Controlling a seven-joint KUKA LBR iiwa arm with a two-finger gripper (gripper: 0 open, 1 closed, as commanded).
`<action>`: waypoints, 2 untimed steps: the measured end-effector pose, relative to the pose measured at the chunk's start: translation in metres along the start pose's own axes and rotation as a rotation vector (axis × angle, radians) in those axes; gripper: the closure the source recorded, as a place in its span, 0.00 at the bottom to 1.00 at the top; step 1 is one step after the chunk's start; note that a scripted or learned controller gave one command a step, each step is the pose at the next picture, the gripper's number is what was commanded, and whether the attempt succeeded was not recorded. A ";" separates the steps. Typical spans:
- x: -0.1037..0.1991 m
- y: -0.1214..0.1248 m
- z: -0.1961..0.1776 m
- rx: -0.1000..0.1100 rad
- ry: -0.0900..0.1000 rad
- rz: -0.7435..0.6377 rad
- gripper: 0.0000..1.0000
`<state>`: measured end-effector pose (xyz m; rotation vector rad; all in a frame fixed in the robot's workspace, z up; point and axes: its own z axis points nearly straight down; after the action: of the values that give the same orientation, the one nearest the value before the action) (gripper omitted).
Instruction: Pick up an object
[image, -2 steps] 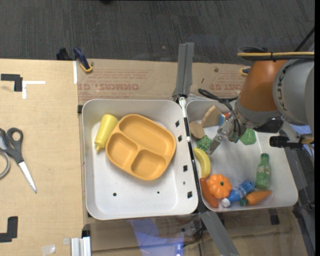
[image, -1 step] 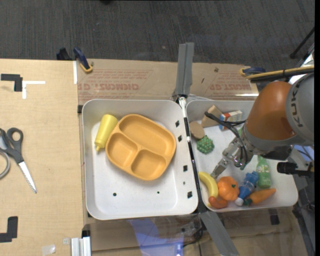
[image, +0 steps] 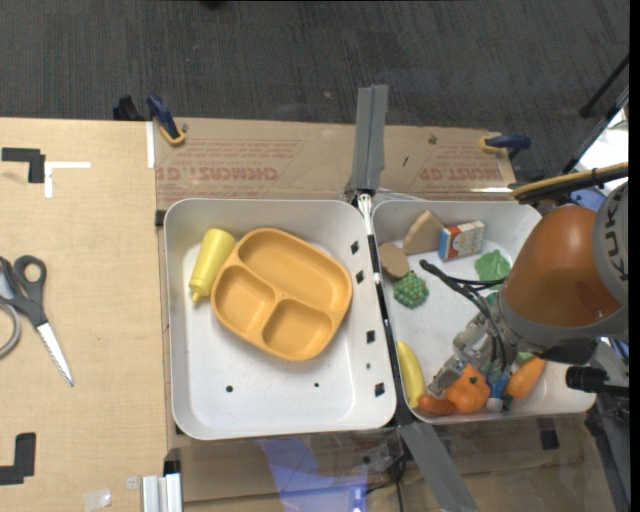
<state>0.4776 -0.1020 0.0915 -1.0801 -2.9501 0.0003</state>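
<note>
Lowest in the camera view, along the near wall of the right bin (image: 560, 408), sits a cluster of orange things: a round orange lump (image: 464, 393), a reddish piece (image: 432, 405) beside it, and one carrot-shaped piece (image: 526, 374) lying at a slant. The gripper (image: 478, 352) is down among them, just above the round lump; whether it is apart, together or clamped on anything cannot be told, since cables and metal parts hide it. One yellow banana-like piece (image: 409, 370) lies along the same bin's left wall. Farther back in that bin are one green knobbly ball (image: 410, 290), one round tan disc (image: 394, 262), one tan wedge (image: 423, 232), one small carton (image: 461, 240) with red and blue print, and one green leafy piece (image: 492, 266). The arm's orange band (image: 555, 270) hangs over the bin's right side.

Two things lie in the left bin (image: 260, 415): one orange tray with three compartments (image: 278, 292) and one yellow bottle (image: 209, 262) touching its left edge. One pair of scissors (image: 35, 312) rests on the bench, well apart to the left. Two blue clamps (image: 165, 117) (image: 505, 143) grip the cardboard behind the bins.
</note>
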 end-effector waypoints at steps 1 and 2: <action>-0.001 0.001 -0.009 -0.002 -0.001 0.001 1.00; 0.022 0.032 -0.137 -0.001 -0.002 0.016 1.00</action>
<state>0.4812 -0.0631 0.2288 -1.1040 -2.9436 -0.0002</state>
